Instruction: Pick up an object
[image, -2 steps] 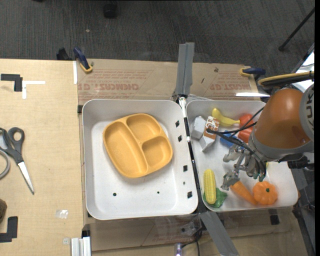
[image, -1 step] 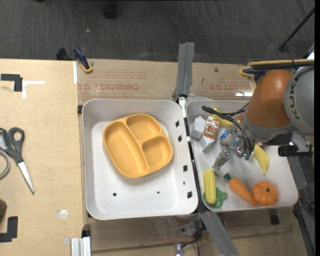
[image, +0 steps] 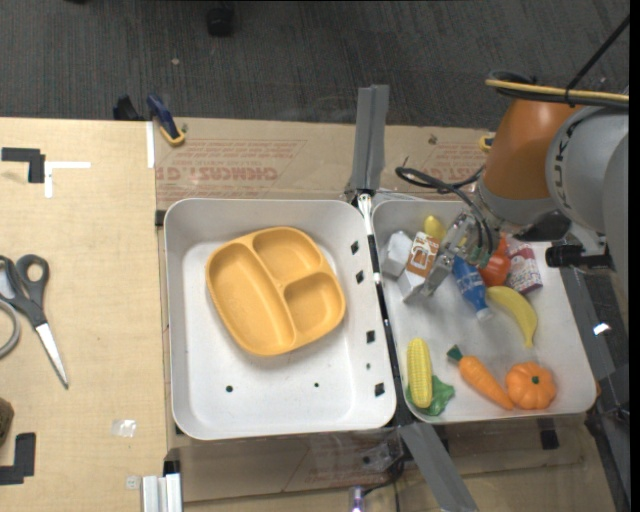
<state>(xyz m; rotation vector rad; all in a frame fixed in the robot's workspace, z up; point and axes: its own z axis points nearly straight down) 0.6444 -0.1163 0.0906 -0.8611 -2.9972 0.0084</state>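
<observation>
- Claw (image: 440, 277) on the grey arm (image: 590, 150) hangs low over the right bin (image: 575, 330), near that bin's back left corner.
- Its two thin fingers point down and to the left. I cannot tell if they are spread or pressed together, and I see no toy between them.
- Just beside the claw, toward the left wall of the right bin, sits a small orange and white carton (image: 424, 254), with a white packet (image: 398, 252) right next to it.
- A blue bottle (image: 468, 284) lies tilted just to the right of the claw.
- A red tomato (image: 496, 268) sits right behind the bottle, partly under the arm, and a small can with a pink label (image: 525, 270) is near the right wall.
- A yellow toy (image: 432, 227) peeks out by the back wall. I cannot tell what it is.
- A yellow banana (image: 516, 312) lies in the middle of the right bin.
- An orange carrot (image: 483, 381) and a little orange pumpkin (image: 530, 386) sit close together by the front wall, the pumpkin near the front right corner.
- A yellow corn cob (image: 419, 372) with green leaves lies along the left wall, near the front left corner.
- Next door, the left bin (image: 200, 400) holds a yellow plate (image: 275, 290) with three parts. The plate sits toward the back.
- Grey scissors (image: 35, 310) lie on the wooden bench (image: 80, 230), well to the left of both bins.
</observation>
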